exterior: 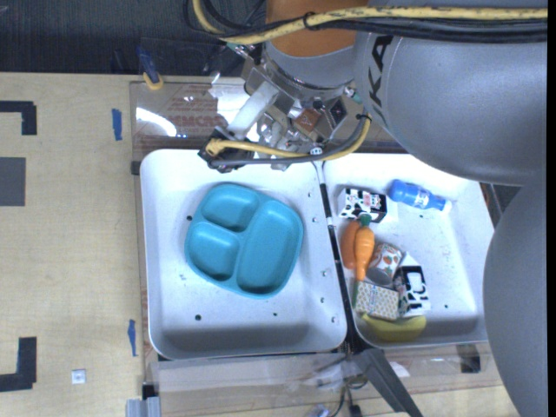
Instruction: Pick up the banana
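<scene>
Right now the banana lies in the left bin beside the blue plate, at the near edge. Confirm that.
Not quite. The banana lies at the near edge of the right bin, under the small packets. The blue plate sits alone in the left bin, as the camera view shows.

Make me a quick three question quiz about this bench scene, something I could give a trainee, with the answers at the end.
1. True or false: the banana lies in the same bin as the blue divided plate.
2. Multiple choice: where in its bin is the banana? A) far edge, beside the blue bottle B) near edge, partly under small packets C) on the bench outside
3. Short answer: which orange item lies beside the divider between the bins?

Key: 1. False, it is in the right bin; the plate is in the left bin. 2. B. 3. The carrot.
</scene>
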{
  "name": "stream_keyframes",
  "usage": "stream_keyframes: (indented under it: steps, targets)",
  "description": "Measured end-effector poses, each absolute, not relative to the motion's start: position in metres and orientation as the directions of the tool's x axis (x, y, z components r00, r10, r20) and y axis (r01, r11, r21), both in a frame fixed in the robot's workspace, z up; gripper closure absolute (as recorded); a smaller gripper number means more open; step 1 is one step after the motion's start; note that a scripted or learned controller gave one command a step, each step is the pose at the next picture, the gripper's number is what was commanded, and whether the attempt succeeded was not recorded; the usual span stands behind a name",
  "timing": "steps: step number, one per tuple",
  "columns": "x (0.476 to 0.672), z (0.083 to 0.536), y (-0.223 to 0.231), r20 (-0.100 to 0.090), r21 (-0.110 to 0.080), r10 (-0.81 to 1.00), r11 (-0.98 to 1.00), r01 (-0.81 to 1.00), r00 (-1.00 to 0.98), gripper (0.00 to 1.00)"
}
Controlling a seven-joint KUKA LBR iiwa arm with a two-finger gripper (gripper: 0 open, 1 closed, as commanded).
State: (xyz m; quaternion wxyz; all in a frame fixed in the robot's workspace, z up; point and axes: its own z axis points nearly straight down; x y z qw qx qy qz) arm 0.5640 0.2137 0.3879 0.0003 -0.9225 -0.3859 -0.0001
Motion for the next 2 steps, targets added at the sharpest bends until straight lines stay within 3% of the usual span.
stream_keyframes:
  steps: [1, 2]
  targets:
    - [0.553, 0.316, 0.224, -0.002, -0.002, 0.657, -0.754, 0.657, 0.754, 1.0]
    - [0.516, 0.304, 0.224, -0.003, -0.003, 0.678, -0.735, 0.678, 0.735, 1.0]
